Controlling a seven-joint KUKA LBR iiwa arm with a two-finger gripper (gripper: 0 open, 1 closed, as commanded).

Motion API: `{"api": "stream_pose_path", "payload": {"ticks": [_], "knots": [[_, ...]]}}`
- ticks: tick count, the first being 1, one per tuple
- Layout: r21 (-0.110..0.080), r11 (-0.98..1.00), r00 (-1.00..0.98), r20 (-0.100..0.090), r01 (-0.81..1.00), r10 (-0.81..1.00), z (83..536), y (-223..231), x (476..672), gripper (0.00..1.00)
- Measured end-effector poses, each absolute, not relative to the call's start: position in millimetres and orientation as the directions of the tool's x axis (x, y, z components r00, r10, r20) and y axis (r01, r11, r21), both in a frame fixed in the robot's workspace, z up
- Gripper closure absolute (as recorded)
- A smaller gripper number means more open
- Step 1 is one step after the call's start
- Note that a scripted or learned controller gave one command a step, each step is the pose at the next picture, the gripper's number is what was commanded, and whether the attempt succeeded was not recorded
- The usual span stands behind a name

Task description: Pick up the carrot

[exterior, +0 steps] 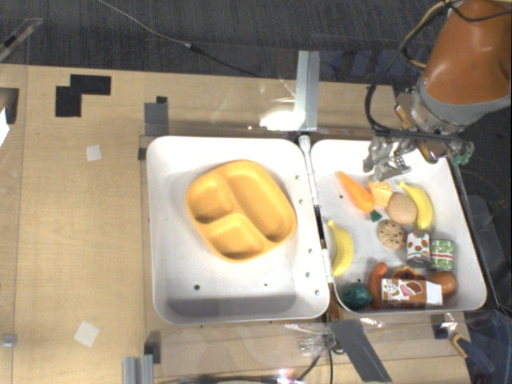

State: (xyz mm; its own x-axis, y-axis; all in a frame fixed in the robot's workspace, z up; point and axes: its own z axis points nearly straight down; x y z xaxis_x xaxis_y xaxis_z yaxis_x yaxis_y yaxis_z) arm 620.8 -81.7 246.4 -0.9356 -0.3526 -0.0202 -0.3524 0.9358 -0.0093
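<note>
Orange against white: found the carrot lying aslant in the upper left part of the right bin, thick end toward the middle of the bin, narrow end pointing up and left. Saw it nearly touching a yellow cheese wedge at its lower right. Found the gripper hanging above the bin's upper part, just up and right of the carrot and apart from it, with nothing seen in its grasp. Could not tell whether it was spread or pressed together, since its metal parts blurred into one another from this angle.

Noted a brownish potato below the cheese, a banana curving along its right side, and a cookie underneath. Spotted a second banana by the bin's left wall, well below the carrot. Counted two small cans side by side near the right wall, then a labelled bottle on its side along the bottom edge, beside a dark green item, perhaps a vegetable.

Saw a yellow divided plate resting in the left bin
</note>
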Motion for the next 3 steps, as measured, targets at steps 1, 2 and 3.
{"api": "stream_pose_path", "payload": {"ticks": [1,2,3], "knots": [[-0.004,0.936,-0.936,-0.012,-0.352,-0.352,241.4,-81.4,619.1,0.00],[0.003,0.946,-0.946,0.000,-0.323,-0.323,115.4,-85.1,601.6,0.00],[-0.004,0.945,-0.945,-0.014,-0.326,-0.326,89.6,-88.9,603.8,0.00]]}}
